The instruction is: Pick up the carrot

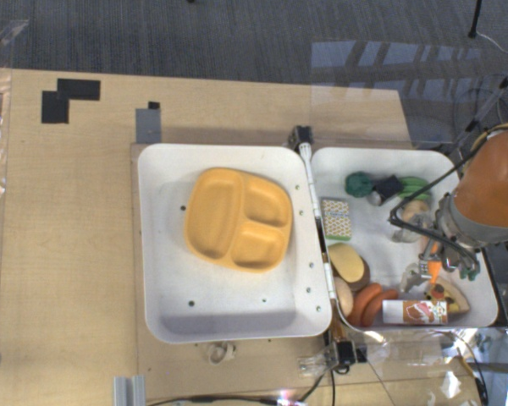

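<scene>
A wooden surface (76, 252) carries two shallow white bins side by side. The left bin (165, 311) holds a yellow divided plate (237, 218) near its middle. The right bin (491, 299) is crowded with toy food.

The arm (491, 184), grey with an orange band, enters from the right edge of the frame and hangs over the right bin. Its pincer (432, 269) sits in the lower right of that bin, tangled in cables and metal parts. A small orange shape shows at the tip of the pincer (434, 270). This may be the carrot, but it is too small and too hidden to be sure. Whether the pincer is spread, pressed together or pinching something cannot be told.

If that orange shape is the carrot, it lies right at the pincer, in the lower right of the frame, and seems to run roughly up and down in the picture.

Nearby things could get in the way. A white bottle (416, 312) with a red label lies just below the pincer. A red sausage (368, 304) lies to its lower left, beside a tan potato (349, 263). Green vegetables (362, 183) sit in the upper part of the bin, well apart from the pincer, and a patterned box (336, 218) lies along the bin's left wall.
</scene>
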Action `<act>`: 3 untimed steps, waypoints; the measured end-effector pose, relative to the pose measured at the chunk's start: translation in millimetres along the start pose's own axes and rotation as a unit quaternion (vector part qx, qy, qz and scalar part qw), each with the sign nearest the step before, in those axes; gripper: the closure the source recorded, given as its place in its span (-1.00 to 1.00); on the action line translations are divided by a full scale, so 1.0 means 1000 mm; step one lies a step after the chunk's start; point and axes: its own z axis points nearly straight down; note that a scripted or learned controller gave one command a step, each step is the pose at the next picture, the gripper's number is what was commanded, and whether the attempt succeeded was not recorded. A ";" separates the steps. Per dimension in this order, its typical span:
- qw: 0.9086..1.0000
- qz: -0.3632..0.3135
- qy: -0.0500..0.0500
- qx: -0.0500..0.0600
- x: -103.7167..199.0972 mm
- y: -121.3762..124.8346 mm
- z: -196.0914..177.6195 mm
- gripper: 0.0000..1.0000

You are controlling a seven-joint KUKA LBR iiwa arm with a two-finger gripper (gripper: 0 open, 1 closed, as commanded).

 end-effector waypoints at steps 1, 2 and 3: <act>0.973 0.232 0.000 -0.001 0.027 -0.030 0.000 -1.00; 0.919 0.394 0.006 -0.004 -0.040 -0.012 0.003 -1.00; 0.894 0.448 0.003 -0.003 -0.012 -0.021 0.001 -1.00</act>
